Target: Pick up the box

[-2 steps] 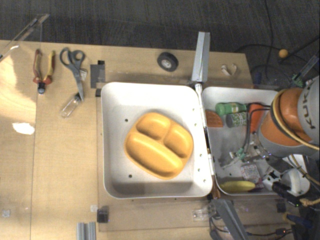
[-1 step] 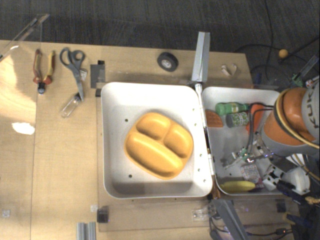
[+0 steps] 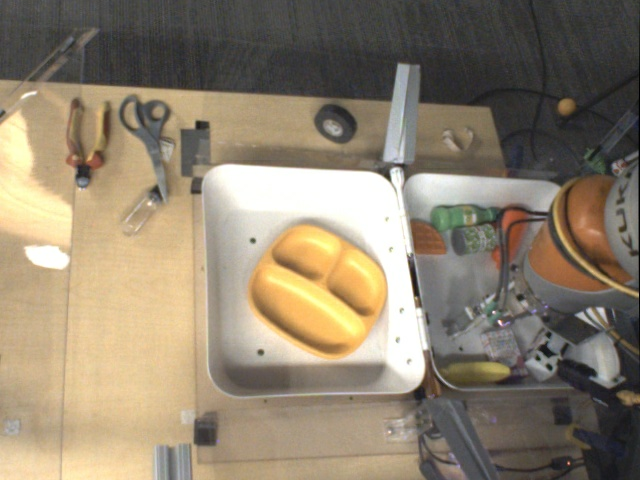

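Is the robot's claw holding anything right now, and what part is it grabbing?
It cannot be told. The grey arm with the orange band hangs over the right white bin, hiding what is underneath it.

Evenly lit from overhead, slightly soft and grainy throughout.
Strong white glare across the bench (image 3: 40, 198) at far left of the frame, washing out the wood grain. Soft sheen on the yellow moulded lump (image 3: 318, 290) and along the left bin (image 3: 235, 268) wall, with shallow shadow pooled at lower left inside. Dark and underexposed along the top. Cluttered and blurred at lower right.
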